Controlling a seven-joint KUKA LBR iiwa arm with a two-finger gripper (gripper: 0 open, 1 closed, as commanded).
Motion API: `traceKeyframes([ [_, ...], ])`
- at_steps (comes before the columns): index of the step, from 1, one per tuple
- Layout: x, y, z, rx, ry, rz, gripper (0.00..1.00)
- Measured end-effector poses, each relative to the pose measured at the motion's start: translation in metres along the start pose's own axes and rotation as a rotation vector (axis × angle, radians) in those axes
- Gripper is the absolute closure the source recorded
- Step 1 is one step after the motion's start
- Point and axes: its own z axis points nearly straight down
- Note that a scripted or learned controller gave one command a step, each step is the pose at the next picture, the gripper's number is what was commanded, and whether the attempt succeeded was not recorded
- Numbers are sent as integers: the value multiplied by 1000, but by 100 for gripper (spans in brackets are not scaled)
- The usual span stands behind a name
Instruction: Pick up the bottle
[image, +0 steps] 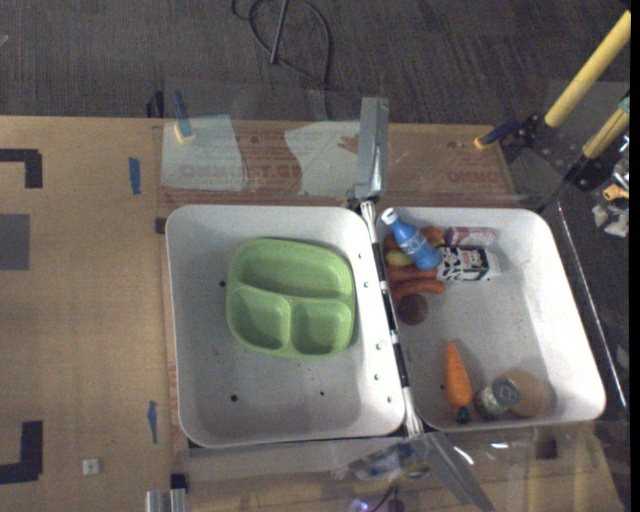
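Carrot (457, 374) and jar (497, 399) at near edge of right bin (560, 300); bottle (410, 240) lies far-left corner, against milk carton (466, 263); gripper state: cannot tell; pick not begun, next: reach down over bottle

Blue bottle (410, 240) (white cap), green plate (291, 297), orange carrot (457, 374), white bins (200, 330), black-and-white cow-patterned carton (465, 263).

Two bins (190, 330) (560, 300), one tray (292, 297), one bottle (410, 240), one carrot (457, 373).
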Motion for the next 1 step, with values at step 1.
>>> traceKeyframes([
  [1,-33,1,2,6,-1,372,100],
])
